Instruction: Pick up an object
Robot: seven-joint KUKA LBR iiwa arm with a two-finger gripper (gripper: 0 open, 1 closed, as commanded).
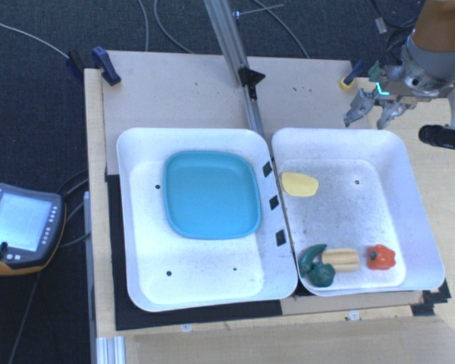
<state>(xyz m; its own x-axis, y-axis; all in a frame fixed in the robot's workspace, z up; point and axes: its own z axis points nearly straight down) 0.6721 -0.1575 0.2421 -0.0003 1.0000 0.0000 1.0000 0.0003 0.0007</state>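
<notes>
Claw (374, 114) up beyond the far rim of the right bin (409, 165), fingers spread apart, nothing between them. Inside that right bin: yellow piece (299, 184) near its far left corner; along its near wall, green vegetable (316, 265) touching tan block (341, 259), red pepper (380, 257) just beside that block toward the bin's right wall. Beside the right bin, left bin (136, 203) holding a blue plate (212, 194). Both on the table (174, 89).

No text can be read.
</notes>
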